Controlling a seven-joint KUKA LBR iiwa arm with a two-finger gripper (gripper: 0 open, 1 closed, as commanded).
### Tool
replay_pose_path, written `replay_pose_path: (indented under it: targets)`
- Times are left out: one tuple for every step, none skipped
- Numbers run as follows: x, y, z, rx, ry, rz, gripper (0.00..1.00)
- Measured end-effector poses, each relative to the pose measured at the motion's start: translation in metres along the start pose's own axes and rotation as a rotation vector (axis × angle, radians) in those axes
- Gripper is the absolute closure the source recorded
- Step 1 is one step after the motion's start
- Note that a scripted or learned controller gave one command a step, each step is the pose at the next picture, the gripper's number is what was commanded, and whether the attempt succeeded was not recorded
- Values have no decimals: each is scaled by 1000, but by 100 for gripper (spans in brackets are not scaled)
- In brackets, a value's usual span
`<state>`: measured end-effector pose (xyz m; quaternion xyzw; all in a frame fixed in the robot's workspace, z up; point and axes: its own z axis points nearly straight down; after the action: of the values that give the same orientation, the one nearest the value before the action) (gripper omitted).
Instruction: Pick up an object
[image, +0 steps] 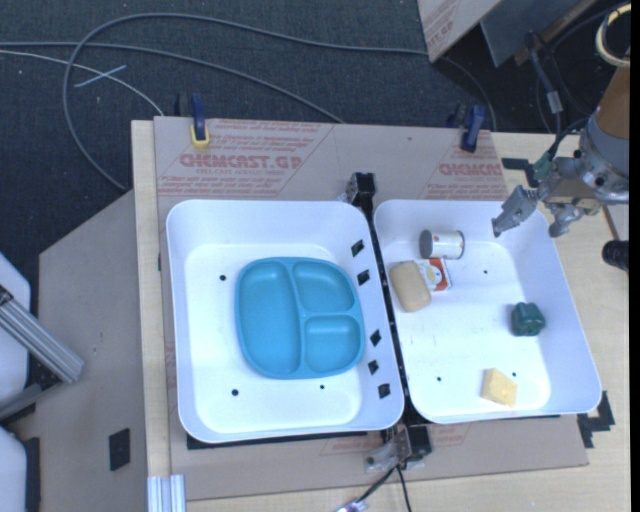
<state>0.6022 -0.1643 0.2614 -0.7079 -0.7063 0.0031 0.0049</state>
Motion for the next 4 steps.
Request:
replay_pose_path:
  targets:
    - [0, 2, -6, -11, -2, -3, 0]
    - [-1, -8, 43, -5, -1, -2, 0]
    - [-8, -10, 89, -5, -1, -2, 0]
    - [-9, -13, 132, -5, 0, -2, 0]
